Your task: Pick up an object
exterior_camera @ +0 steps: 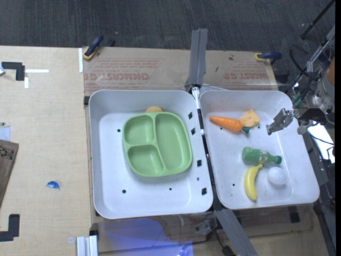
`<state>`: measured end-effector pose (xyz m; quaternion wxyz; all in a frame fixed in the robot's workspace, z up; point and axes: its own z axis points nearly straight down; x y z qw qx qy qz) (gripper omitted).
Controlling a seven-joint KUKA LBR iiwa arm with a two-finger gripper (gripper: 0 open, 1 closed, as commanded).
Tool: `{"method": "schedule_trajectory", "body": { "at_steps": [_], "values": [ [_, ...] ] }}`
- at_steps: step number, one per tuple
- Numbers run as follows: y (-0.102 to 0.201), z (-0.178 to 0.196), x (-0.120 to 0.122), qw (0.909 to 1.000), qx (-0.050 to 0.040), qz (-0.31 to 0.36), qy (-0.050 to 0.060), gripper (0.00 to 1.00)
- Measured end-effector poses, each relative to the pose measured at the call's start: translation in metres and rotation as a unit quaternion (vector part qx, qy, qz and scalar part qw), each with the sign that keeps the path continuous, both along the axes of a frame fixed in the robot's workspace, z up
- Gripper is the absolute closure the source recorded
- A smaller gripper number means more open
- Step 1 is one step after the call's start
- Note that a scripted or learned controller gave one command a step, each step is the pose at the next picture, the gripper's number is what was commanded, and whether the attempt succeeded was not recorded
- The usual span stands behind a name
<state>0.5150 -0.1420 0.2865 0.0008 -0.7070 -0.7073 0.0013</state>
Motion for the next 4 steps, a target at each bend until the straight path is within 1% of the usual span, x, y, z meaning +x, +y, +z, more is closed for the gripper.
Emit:
{"method": "schedule_trajectory", "body": {
  "at_steps": [1,2,3,4],
  "values": [
    [0.023,-0.096,0.103,0.9997,-0.0003,-0.026,0.000,0.00],
    [0.034,-0.193,0.141,0.9999,-0.0003,0.017,-0.003,0.00],
    [0.062,-0.095,0.144,0.9979,-0.0007,-0.064,-0.001,0.00],
    [0.044,-0.031,0.122,0.9991,-0.0007,0.042,-0.002,0.00]
  ]
}}
